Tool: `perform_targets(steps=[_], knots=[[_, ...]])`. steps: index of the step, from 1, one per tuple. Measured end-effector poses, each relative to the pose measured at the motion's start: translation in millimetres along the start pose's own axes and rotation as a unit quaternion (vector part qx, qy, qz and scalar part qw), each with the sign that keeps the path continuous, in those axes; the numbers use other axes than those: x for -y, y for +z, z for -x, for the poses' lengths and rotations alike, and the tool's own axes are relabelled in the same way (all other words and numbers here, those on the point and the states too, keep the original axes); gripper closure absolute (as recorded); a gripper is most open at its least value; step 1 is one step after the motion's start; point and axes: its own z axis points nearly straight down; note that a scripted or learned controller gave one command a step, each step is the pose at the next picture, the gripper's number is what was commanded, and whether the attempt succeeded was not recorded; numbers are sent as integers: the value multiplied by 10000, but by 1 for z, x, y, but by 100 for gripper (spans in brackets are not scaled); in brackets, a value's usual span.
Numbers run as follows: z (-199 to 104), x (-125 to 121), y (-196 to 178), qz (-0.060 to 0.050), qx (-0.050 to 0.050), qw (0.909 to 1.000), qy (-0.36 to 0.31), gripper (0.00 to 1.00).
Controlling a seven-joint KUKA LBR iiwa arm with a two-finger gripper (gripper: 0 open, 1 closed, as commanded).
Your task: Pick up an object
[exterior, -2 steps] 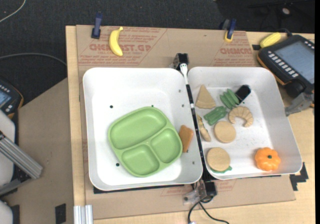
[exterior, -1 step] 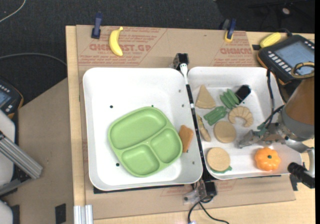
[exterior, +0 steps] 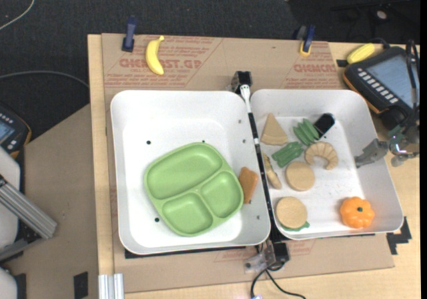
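Toy food cluster — orange pumpkin [exterior: 356,213] at 5 o'clock of right bin [exterior: 379,132], croissant [exterior: 323,153] near centre. End effector [exterior: 369,153] at bin's 3 o'clock rim, nothing visibly between its fingers, opening unclear. Left bin [exterior: 130,131] holds green divided plate [exterior: 193,188]. Cardboard surface [exterior: 107,64] bears faded red print, partly legible "CHE…ST.G.P".

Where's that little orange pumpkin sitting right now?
The pumpkin sits in the near right corner of the right bin, apart from the other toy foods, with the round cracker to its left.

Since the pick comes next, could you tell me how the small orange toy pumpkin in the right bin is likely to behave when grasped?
The small orange toy pumpkin looks round, so it may roll if nudged. Its glossy, plastic-looking surface could slip between fingers. It probably holds its shape.
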Motion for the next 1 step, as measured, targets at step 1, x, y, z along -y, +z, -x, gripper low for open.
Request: perform_targets(steps=[1], knots=[[-22, 6, 107, -122, -58, 9999, 2, 0]])
